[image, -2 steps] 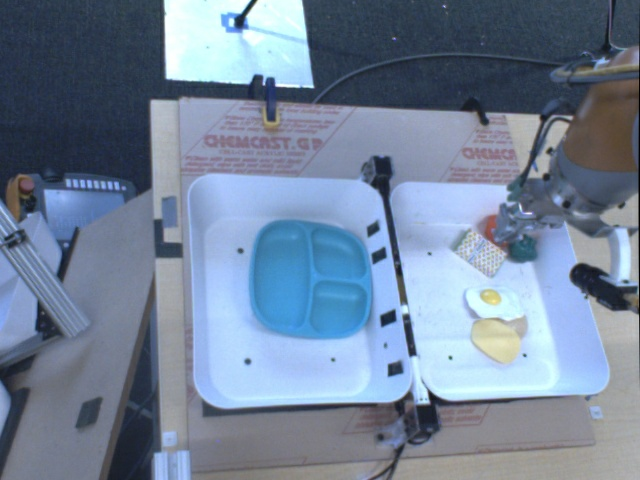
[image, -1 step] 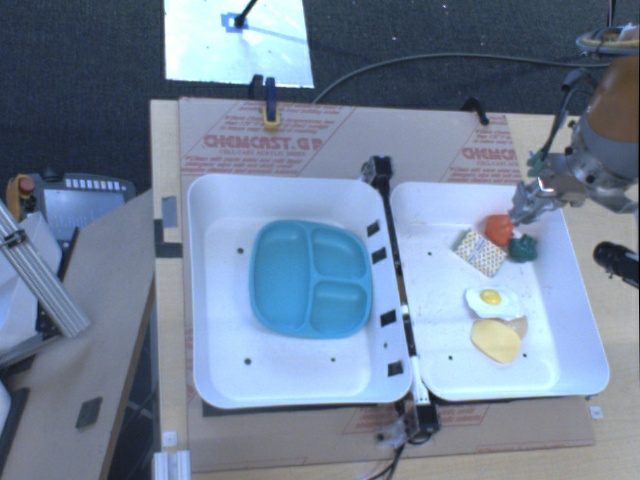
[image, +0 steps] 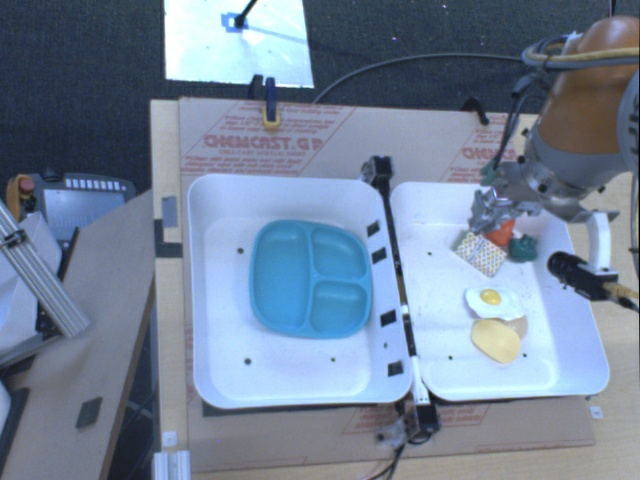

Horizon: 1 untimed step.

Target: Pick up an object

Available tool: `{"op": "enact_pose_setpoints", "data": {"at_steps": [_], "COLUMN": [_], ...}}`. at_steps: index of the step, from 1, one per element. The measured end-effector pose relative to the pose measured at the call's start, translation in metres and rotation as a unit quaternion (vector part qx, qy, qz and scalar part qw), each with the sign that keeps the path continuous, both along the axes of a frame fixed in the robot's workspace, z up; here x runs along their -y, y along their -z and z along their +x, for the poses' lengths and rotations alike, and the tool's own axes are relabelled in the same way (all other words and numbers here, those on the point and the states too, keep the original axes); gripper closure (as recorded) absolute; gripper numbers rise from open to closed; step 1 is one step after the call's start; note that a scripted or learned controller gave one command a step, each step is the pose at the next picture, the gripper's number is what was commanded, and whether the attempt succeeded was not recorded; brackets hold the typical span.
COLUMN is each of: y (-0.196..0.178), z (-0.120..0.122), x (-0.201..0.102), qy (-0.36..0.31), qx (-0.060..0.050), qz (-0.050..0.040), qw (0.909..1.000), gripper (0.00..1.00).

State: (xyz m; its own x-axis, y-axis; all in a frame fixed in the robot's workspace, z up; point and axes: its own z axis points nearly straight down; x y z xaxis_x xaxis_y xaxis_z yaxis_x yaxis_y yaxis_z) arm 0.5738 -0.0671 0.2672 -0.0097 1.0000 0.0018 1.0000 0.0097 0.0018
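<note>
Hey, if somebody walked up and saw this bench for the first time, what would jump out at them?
Most likely the bright blue three-compartment plastic plate, lying in the middle of the left white bin. Next, the grey arm's gripper over the right white bin, low above a small cluster: a checkered packet and an orange and green toy vegetable. Nearer the front lie a toy fried egg and a pale yellow chip-like piece.

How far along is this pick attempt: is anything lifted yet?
Done: the gripper has reached the right bin and sits low over the patterned packet and orange-and-green toy. In hand: nothing visibly grasped. Left: grasping and lifting; the fried egg and yellow piece lie untouched.
</note>
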Motion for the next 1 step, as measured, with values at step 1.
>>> {"op": "enact_pose_setpoints", "data": {"at_steps": [1], "y": [0.0172], "z": [-0.0072], "x": [-0.0545], "qy": [0.0], "qx": [0.0], "qz": [0.0], "qw": [1.0], "gripper": [1.0]}}
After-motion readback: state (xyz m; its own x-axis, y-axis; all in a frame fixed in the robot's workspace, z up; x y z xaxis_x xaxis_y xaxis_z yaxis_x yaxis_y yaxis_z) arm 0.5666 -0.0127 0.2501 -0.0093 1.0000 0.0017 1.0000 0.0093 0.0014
